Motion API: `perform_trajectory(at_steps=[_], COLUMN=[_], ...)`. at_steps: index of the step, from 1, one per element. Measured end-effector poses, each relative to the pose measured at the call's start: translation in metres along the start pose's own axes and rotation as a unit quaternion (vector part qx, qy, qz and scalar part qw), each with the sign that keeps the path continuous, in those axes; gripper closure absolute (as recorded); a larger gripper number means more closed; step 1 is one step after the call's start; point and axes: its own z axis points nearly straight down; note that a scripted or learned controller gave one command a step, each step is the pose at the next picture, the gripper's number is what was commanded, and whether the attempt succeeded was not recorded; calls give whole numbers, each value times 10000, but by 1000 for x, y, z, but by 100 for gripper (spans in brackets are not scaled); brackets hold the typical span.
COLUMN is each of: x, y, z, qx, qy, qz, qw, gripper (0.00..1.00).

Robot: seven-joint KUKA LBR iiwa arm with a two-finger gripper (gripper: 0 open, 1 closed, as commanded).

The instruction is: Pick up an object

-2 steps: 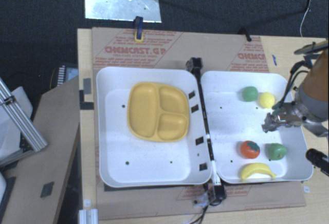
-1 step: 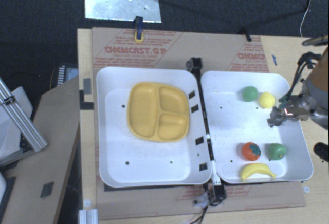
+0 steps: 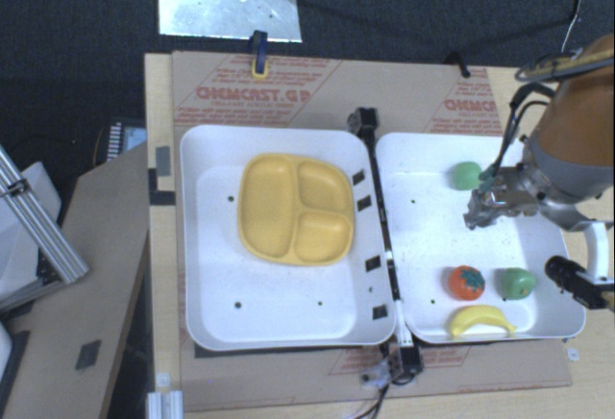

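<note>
My gripper [image 3: 478, 215]: hanging over the right bin [image 3: 423, 311], toward its upper middle, on the grey arm with the orange band that comes in from the right.

My fingers: too small and blurred against the white floor for me to tell whether they are apart or together; I see nothing between them.

Nearest thing: the round green fruit [image 3: 466, 175], near the bin's far wall. It lies just up-screen and a touch left of my fingertips, close but apart from them.

Other candidates: a tomato [image 3: 467, 282] with a green stem cap, a green apple [image 3: 517, 283] just to its right, and a banana [image 3: 481, 319] below them by the near wall. All three sit well apart from me, down-screen.

Long axis: the banana runs left to right across the view, curved, ends dipping toward the near wall. The fruits are round, so no axis matters for them.

What the move turns on: I judge the green fruit to be the likely pick, since it is the closest; I would need a short shift toward the far wall before descending, as I am beside it rather than over it.

Risk: it sits close to the far wall, so one finger may have little room.

Left bin [image 3: 207, 244]: holds a yellow divided plate [image 3: 293, 209] with three compartments, nothing on it that I can make out.

Writing: red print on the cardboard sheet [image 3: 404, 95] under the bins reads "CHEMCAST", followed by letters I read as "GP"; it repeats at the right corner, tilted and partly cut off.
</note>
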Motion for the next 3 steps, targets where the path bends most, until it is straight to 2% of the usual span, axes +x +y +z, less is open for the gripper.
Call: perform_trajectory(at_steps=[1,3], x=[59,167], y=[21,43], z=[10,11], qx=[4,4], qy=[3,7], qz=[-3,3], qw=[10000,10000], gripper=[100,100])
